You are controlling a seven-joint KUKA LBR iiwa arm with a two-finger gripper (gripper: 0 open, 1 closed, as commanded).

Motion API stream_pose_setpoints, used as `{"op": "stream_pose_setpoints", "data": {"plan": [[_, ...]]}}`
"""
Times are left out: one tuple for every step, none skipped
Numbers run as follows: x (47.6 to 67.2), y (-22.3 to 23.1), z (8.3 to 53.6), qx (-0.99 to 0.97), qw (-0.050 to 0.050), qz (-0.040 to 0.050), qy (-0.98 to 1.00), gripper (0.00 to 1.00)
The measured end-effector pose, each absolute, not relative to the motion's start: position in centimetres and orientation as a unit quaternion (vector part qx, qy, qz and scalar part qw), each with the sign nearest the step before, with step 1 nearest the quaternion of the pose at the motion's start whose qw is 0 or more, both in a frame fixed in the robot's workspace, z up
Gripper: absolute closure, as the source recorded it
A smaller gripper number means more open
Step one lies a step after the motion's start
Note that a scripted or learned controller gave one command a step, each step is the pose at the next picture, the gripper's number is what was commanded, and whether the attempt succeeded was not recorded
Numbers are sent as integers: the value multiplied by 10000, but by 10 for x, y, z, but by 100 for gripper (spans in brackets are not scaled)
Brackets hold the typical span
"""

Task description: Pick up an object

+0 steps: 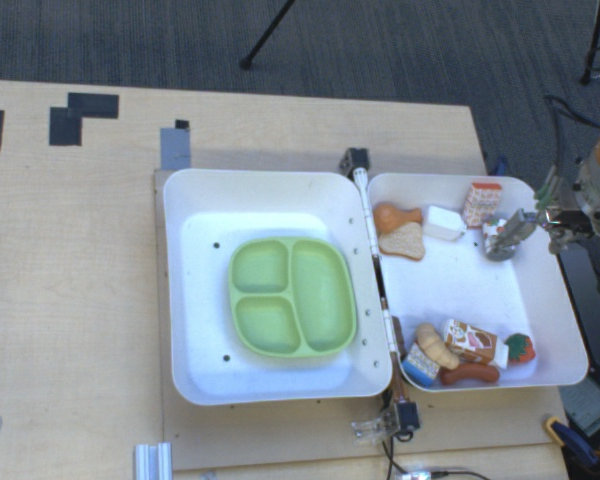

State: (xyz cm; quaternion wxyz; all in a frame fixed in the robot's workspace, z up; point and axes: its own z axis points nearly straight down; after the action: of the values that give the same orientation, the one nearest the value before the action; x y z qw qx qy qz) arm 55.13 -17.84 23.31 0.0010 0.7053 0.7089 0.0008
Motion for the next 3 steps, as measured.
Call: {"op": "stream_pose_setpoints", "data": {"plan": [[492,-138,108,7061,-8,2,7081,0],[489,-130,87,7068,40,27,7074,0],[492,-130,98,7063,64,44,7078,100]]}}
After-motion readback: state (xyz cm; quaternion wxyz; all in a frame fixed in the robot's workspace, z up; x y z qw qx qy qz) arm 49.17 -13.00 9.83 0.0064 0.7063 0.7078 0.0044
